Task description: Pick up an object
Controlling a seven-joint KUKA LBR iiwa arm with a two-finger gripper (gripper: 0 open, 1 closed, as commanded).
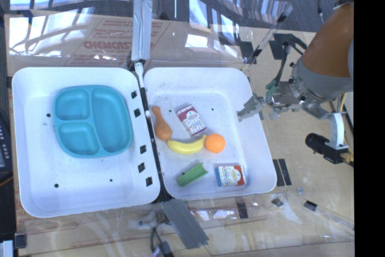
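Looking down at a slant on the bench, the camera view is showing two shallow white bins side by side. The left bin is holding a blue divided plate, lying flat toward its upper middle. The right bin is holding the loose things: a red and white carton near the middle, a chicken drumstick just left of it, a banana lying below the carton, and an orange touching or almost touching the banana's right end. Lower down, a green vegetable is lying tilted, and a small can is lying on its side just right of it.

The arm is reaching in from the right, with its gripper hanging at the right rim of the right bin, apart from all the things inside. Nothing is sitting between its fingers; how far they are spread I cannot tell from this angle.
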